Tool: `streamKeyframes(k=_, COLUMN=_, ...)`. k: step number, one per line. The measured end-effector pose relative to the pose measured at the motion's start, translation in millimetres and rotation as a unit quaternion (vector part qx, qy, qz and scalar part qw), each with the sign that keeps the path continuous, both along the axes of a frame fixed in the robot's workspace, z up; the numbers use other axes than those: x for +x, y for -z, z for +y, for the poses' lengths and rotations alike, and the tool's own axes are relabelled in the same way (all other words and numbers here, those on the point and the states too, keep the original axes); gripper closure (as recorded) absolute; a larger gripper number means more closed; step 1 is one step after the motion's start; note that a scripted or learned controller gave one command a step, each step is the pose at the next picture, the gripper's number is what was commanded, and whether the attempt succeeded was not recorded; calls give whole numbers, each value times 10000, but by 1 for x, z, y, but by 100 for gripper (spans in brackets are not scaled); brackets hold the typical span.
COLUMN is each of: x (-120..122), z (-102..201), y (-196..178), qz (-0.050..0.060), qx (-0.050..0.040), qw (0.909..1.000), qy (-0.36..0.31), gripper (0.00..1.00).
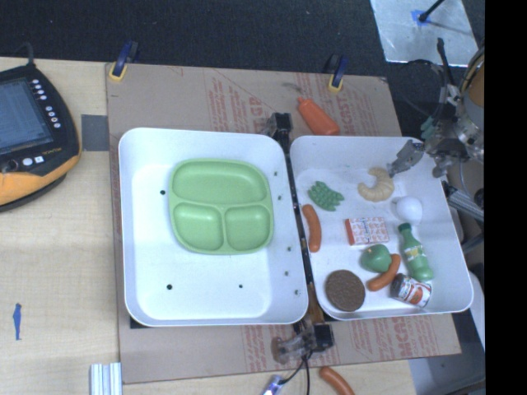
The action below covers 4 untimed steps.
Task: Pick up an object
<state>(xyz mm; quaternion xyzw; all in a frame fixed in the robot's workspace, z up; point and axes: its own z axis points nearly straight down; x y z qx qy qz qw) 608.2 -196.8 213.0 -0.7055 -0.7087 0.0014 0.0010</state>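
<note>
- end effector (417, 156) hovers over the right bin's (461, 303) upper right corner; whether it is apart or together, I cannot tell
- croissant (377, 187) lies just beside it, left; white egg (409, 210) below

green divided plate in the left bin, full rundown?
The green divided plate is pale green, looks like matte plastic, a rounded rectangle with three compartments: one wide one on the far side, two smaller ones on the near side. It lies flat, right side up, on the floor of the left bin, toward the bin's far half. Only the bin touches it.
</note>
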Motion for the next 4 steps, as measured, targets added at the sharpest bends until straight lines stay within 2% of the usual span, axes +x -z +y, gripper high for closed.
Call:
streamKeyframes(k=1, x=33, z=0, y=123, qz=18, qx=3, qw=10000, qy=-14, gripper=0)
streamKeyframes(k=2, x=49, z=-10, y=121, qz=-10, qx=3, qw=10000, qy=-8, gripper=0)
streamKeyframes(k=3, x=49, z=-10, y=110, qz=-7, qx=1, qw=10000, qy=-27, gripper=100)
streamKeyframes(k=4, x=-4, z=-11, y=43, qz=-7, qx=6, qw=10000, qy=9, gripper=100)
